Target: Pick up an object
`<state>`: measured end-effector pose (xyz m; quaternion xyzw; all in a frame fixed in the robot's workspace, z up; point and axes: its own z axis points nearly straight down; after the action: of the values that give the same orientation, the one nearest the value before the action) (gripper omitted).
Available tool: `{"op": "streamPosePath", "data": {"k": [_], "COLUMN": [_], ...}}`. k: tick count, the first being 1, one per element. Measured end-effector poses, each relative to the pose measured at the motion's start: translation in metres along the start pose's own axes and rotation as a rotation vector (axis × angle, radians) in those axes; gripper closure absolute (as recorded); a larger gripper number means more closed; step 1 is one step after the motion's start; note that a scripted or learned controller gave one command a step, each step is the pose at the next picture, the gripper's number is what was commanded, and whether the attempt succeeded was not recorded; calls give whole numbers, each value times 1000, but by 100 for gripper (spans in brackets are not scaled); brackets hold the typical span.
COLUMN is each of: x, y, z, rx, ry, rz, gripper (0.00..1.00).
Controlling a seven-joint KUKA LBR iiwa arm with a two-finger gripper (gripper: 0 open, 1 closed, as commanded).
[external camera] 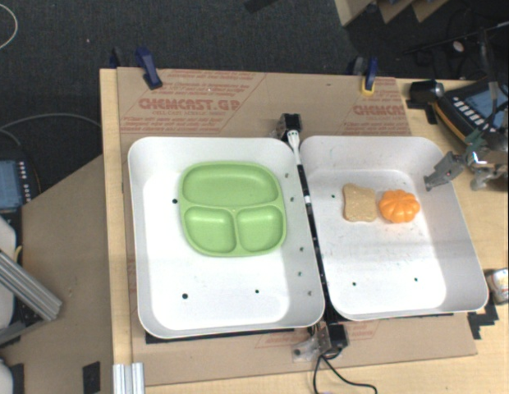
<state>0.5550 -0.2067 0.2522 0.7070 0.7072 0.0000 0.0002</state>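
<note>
In the right bin point(435, 277) lie a tan, toast-like piece point(359, 204) and, touching its right side, a small orange pumpkin-shaped object point(400, 206). The gripper point(441, 173) reaches in from the right edge and sits over the bin's right rim, up and to the right of the orange object and apart from it. I see nothing held in it. Most of the arm is cut off by the frame's right side.
The left bin point(156, 277) holds a green divided plate point(233, 208) with three compartments. Both bins rest on a cardboard sheet point(197, 97) held by blue clamps at the back edge. A cable mount point(289, 125) stands between the bins at the back.
</note>
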Motion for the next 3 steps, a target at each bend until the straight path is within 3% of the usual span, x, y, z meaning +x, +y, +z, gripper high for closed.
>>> {"op": "streamPosePath", "data": {"k": [1, 2, 3], "x": [-12, -11, -11], "y": [18, 53, 54], "z": [157, 169, 156], "rx": [0, 4, -1], "ry": [6, 12, 10], "rz": [-3, -5, -5], "gripper": [0, 0, 100]}}
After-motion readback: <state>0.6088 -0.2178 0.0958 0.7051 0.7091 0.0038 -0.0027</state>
